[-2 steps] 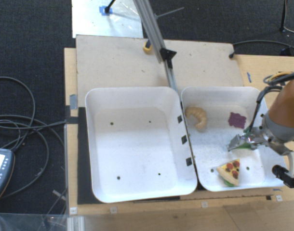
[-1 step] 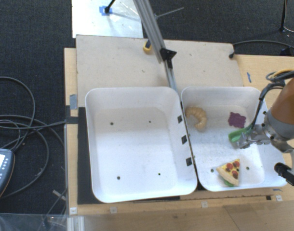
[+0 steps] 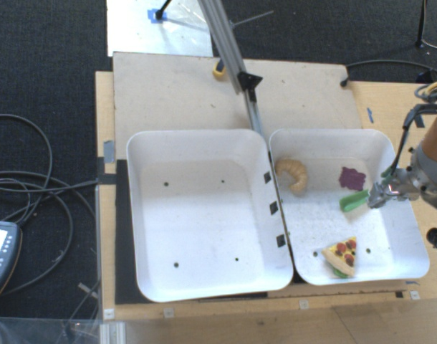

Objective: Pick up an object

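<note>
Camera view: 2 white bins (image 3: 204, 149), dark carpet (image 3: 46, 49)

A robot arm (image 3: 432, 165) shows an orange band on a rounded body, with a grey metal collar below it. Black and yellow cables (image 3: 428, 99) loop along its upper side, one black lead curving down beside the casing. At the tip, the gripper (image 3: 377, 196) is a small cluster of silvery metal parts, with a dark fitting behind it; its finer details are too small and blurred to make out, and no markings or screws can be read on the casing.
</note>
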`<act>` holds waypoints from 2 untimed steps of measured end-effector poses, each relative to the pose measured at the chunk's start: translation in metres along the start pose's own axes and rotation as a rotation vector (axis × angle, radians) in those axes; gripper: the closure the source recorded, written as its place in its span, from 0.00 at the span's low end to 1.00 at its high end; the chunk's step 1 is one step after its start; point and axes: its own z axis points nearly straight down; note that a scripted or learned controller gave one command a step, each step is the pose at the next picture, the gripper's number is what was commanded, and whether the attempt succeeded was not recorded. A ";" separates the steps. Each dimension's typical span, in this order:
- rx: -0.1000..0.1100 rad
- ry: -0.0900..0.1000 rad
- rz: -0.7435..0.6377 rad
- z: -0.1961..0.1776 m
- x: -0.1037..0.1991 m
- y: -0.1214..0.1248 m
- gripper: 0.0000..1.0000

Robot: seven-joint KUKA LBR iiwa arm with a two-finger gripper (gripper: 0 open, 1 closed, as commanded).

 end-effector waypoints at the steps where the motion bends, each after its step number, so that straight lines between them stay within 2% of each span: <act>1: 0.001 0.000 0.000 -0.047 -0.009 0.000 1.00; 2: 0.003 0.001 0.000 -0.070 -0.009 0.002 1.00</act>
